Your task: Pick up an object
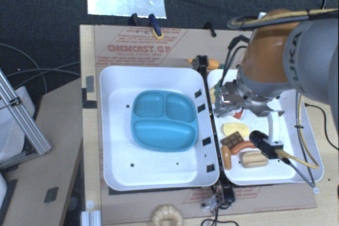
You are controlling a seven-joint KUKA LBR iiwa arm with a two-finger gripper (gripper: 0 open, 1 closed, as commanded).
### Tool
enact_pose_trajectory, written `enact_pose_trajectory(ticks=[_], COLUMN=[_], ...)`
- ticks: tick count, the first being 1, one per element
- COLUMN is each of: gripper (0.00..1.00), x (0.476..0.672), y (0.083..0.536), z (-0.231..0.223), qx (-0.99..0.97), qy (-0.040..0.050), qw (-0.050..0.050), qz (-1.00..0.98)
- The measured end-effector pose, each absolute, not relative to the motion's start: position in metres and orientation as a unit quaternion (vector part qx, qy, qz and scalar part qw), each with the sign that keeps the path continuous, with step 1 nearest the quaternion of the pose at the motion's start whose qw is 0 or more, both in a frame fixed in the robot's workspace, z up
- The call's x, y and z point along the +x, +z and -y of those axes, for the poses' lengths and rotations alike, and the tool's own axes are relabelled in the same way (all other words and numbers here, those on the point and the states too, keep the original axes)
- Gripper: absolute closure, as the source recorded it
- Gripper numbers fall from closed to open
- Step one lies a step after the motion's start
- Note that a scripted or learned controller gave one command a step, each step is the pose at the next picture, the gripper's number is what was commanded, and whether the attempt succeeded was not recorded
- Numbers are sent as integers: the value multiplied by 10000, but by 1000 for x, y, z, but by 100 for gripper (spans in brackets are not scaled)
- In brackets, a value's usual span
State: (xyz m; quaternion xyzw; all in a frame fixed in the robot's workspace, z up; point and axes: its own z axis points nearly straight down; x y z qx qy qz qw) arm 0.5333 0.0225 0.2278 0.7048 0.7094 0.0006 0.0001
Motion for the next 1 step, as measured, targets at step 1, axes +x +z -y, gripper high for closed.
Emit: enact_pose_trajectory(ticks=[1], gripper=[100], x=[516], y=[226], z=[-21], qx=[7069], qy=[0], qw=[1], qz=[-7073])
